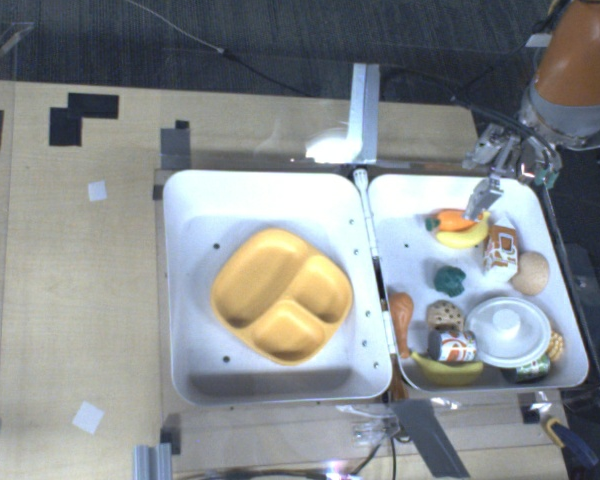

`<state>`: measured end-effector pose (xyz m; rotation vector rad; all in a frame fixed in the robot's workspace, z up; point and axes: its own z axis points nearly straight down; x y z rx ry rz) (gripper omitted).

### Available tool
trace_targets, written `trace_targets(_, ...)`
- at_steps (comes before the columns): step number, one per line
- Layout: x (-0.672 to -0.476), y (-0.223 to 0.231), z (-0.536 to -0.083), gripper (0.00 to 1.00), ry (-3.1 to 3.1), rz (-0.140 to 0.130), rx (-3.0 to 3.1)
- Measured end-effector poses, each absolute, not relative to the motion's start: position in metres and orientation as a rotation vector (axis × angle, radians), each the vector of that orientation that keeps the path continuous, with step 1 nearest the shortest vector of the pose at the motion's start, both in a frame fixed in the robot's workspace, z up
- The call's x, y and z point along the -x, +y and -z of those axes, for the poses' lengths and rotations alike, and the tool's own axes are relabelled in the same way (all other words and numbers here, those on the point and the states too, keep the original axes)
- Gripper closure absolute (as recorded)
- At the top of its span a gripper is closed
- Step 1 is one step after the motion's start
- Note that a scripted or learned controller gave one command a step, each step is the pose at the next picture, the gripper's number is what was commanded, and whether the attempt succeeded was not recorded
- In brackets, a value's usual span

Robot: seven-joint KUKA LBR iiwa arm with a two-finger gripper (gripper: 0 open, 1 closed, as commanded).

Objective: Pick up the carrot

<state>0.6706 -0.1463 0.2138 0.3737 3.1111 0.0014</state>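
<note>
The hand (483,200), grip state impossible to tell, hangs upper right, just above the small orange plastic carrot (448,219): probably light, stiff, slick; best pinched mid-body.

Divided plate (280,293) in left bin (185,268), carrot (450,219) behind banana (462,236) in right bin (400,203)

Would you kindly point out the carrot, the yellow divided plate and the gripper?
carrot (449,219): camera view, orange body.
yellow divided plate (280,293): camera view, central ridge.
gripper (477,206): camera view, between fingertips.
</note>
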Motion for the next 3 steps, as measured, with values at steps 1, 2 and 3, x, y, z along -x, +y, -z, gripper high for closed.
trace_targets(1, -0.604, -0.132, -0.090, 0.00, 3.116, 0.000, -0.262)
trace_targets(2, -0.648, -0.175, -0.118, 0.00, 3.073, 0.000, -0.584)
trace_targets(3, -0.651, -0.162, -0.087, 0.00, 3.086, -0.001, -0.548)
